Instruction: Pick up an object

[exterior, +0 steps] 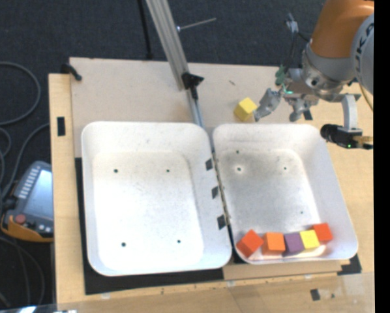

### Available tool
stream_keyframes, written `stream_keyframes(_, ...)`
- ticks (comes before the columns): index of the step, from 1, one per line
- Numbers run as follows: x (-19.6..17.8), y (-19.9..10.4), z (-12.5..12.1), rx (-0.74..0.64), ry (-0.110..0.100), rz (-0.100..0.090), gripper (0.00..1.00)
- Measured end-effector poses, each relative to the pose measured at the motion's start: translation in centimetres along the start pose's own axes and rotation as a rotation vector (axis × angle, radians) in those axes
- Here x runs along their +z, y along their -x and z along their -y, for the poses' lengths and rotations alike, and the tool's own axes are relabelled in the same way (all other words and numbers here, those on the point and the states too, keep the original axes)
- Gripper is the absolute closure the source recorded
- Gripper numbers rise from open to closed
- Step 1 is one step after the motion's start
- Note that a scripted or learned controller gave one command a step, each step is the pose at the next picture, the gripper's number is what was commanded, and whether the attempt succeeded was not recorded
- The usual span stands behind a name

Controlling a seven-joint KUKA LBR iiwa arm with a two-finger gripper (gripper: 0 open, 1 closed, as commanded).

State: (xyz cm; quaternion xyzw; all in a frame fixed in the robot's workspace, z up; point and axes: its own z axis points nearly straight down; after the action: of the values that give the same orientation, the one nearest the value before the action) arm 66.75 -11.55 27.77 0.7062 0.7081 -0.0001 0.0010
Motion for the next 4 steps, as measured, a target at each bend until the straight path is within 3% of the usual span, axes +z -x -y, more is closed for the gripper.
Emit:
stream_keyframes(1, -1.2, 0.1, -0.1, -0.005, 0.003, 0.003, 1.00)
stream_keyframes(2, 12.7, -1.3, 6.4, 0.004, -0.010, -0.002, 1.00)
stream_keyframes(3, 4.2, -7.7, 13.9, -0.005, 0.003, -0.004, 1.00)
stream_keyframes(4, 3.6, -12.6, 12.1, -0.005, 0.001, -0.003, 1.00)
